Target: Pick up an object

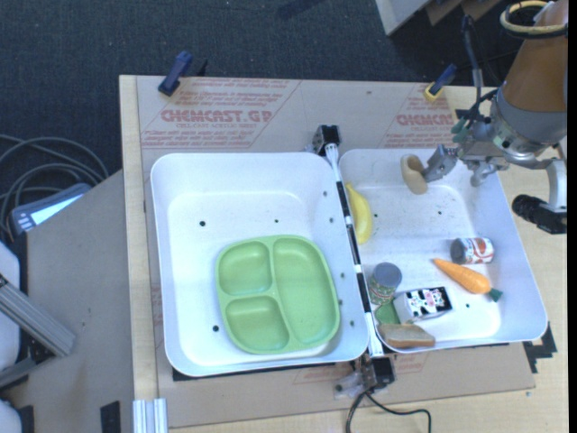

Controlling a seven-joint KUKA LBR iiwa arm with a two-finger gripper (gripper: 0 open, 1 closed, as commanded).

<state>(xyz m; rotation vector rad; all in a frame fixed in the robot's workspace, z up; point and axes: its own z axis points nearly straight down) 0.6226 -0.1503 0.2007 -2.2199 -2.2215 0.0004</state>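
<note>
Camera view: the gripper (460,163) hangs over the right bin (518,269), poised near a tan object (414,174); whether it is spread cannot be told.

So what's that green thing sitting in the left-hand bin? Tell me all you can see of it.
It is a light green divided tray, apparently plastic, with rounded corners and three shallow compartments: one long one on the right, two smaller ones stacked on the left. All three look empty. It lies flat, right side up, turned slightly askew, on the floor of the left white bin, toward its near right corner. Only the bin touches it.
</note>
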